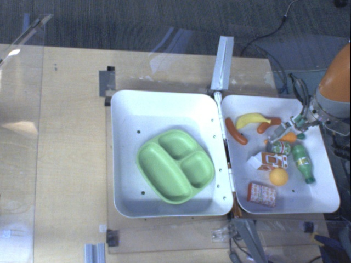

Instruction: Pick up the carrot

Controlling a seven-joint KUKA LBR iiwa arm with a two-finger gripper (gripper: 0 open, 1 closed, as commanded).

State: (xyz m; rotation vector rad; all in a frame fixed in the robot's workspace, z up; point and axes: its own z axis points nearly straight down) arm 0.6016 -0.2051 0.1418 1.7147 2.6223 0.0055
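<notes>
Two shallow white bins sit side by side on the pale wooden worktop (66, 147), which fills the lower and middle frame. The left bin (123, 163) holds a green divided plate (175, 165) with three compartments, lying slightly right of the bin's centre. The right bin (323, 193) carries the clutter: a yellow banana (251, 119) near its upper middle, a red sausage (236, 131) slanting just left of and below the banana, a second small red piece (269, 126) touching the banana's right end, a green bottle (302, 162) lying at a slant toward the right wall, a white and orange packet (269, 160) near the centre, an orange fruit (278, 177) just below that packet, and a reddish-brown packet (262, 194) at the bin's lower middle. The carrot (288, 137) shows as a small orange shape in the upper right part of the right bin, just above the green bottle. The arm (335, 84) enters from the right edge of the frame, its orange band visible, and the gripper (282, 133) reaches down and leftward to a spot right beside the carrot. Whether the jaws are apart or together cannot be told at this size, nor whether they touch the carrot.
</notes>
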